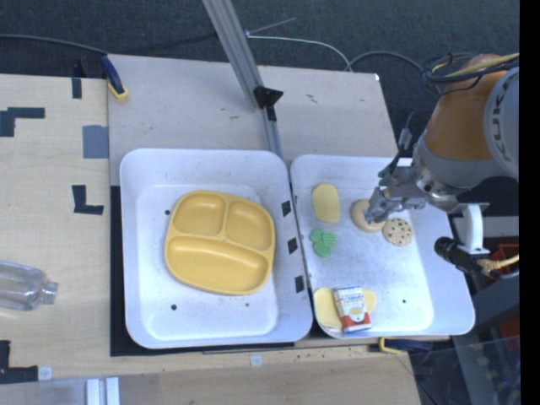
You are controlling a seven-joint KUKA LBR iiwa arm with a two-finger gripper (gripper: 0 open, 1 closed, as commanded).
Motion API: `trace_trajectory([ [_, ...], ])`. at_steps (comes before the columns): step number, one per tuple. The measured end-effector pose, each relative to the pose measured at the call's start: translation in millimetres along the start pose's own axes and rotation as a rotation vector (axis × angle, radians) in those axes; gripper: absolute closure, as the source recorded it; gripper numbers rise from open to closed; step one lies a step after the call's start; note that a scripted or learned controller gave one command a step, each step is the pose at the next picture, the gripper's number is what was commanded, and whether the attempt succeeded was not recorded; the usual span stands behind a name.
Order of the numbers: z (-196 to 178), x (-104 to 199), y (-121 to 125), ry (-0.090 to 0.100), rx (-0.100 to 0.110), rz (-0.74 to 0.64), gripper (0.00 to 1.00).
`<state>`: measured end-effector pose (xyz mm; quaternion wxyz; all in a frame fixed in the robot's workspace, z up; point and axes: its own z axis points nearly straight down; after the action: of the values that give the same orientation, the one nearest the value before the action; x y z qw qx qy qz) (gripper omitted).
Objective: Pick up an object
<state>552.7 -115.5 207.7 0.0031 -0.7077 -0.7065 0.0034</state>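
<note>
The right bin (422, 310) holds a pale yellow oval piece (326, 202), a green leafy toy (322, 242), a speckled cookie (397, 231), a tan round piece (363, 218) and a small red and white carton (352, 308) lying on a yellow piece at the front. My gripper (377, 210) hangs low over the tan round piece, just left of the cookie. The arm's grey wrist and orange band reach in from the right.
A yellow divided plate (221, 241) lies in the left bin (148, 310). A metal pole (236, 45) slants up from the bins' back edge. A clear plastic bottle (21, 283) rests on the wooden bench at far left.
</note>
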Motion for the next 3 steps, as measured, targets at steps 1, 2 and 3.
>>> trace_trajectory([
  [1, 33.6, 8.9, 7.3, 0.000, -0.004, -0.002, 1.00],
  [2, 25.1, 7.3, 9.5, 0.001, -0.008, -0.002, 1.00],
  [3, 55.9, 11.2, 12.4, 0.000, -0.004, -0.003, 1.00],
])
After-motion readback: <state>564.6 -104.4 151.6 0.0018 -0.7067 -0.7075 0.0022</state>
